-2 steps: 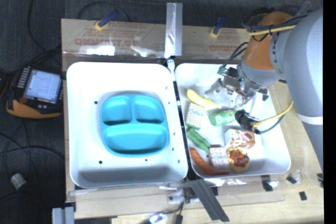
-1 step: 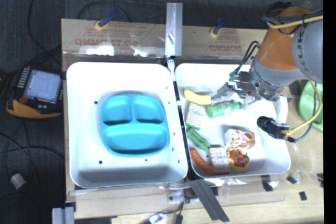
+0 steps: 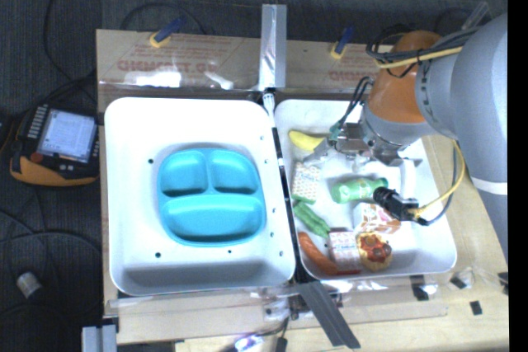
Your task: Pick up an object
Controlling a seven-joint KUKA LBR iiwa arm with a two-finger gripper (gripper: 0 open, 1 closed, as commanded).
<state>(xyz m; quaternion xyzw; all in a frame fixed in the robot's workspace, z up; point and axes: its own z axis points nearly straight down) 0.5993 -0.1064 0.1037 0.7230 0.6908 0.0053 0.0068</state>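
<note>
Gripper low in the right bin, jaws' spread impossible to tell; 1 green bottle just below, 1 banana left.

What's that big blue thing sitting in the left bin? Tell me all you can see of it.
It is a light blue divided tray, seemingly smooth moulded plastic, with rounded corners. It has three compartments: two smaller ones side by side along the far edge and one wide one along the near edge, split by raised ridges. It lies flat, open side up, roughly in the middle of the left white bin, resting on the bin's floor. Nothing sits in its compartments, and it stands apart from the bin's walls.
</note>
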